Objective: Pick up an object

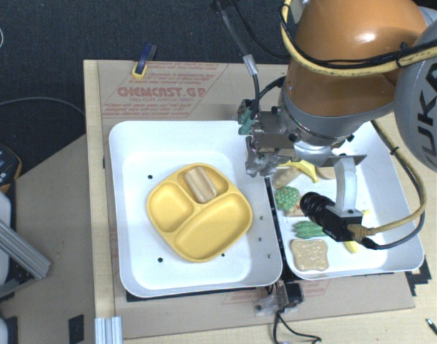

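The arm's orange band (347,41) sits closest to you, bulging large across the upper right. Yellow and black cables loop around it, and grey wrist housing shows beneath it. Below that, the claw (260,165) hangs over the wall where the two bins meet, at the back part of that divide. Its metal body blocks the tips from your angle, so you cannot tell whether the claw is spread or pressed together, or whether anything is pinched in it.

The loose things to pick from lie in the right bin (397,192):
- A yellow banana-like piece (305,169) rests on the bin floor just beside the claw, on its right.
- A green knobbly piece (286,196) lies near the dividing wall, just in front of the banana-like piece.
- A flat green leafy piece (306,229) lies nearer the front.
- A tan slice of toast (309,255) lies flat just in front of the leafy piece, close to the bin's front rim.

A black cylinder (326,215) with a yellow cable hangs from a white bracket (345,183) over these pieces and partly covers the leafy one.

In the left bin (132,163) you see a yellow divided plate (204,224), roughly centred and turned at an angle. A light brown block (200,183) lies in its upper right compartment.

Both bins rest on a brown board (168,84) with red lettering. A blue and yellow clip (142,61) grips the board's back edge, well apart from the claw.
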You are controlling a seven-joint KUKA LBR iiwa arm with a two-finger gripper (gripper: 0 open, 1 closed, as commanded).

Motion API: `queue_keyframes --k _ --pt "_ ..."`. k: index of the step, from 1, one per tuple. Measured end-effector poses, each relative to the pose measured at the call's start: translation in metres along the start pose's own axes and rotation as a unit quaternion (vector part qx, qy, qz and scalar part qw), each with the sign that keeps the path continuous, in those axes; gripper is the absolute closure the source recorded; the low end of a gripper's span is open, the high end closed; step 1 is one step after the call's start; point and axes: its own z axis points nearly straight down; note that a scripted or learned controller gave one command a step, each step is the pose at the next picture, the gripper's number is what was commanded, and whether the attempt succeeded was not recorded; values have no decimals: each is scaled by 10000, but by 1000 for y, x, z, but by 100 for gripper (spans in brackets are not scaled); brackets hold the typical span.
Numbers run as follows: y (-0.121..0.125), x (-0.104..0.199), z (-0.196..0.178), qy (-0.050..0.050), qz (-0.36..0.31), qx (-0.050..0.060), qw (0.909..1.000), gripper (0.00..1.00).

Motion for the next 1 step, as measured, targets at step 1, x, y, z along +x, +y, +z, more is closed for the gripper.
queue_keyframes --k 1 --pt "1 0 -10 0 -3 -9 10000 100"
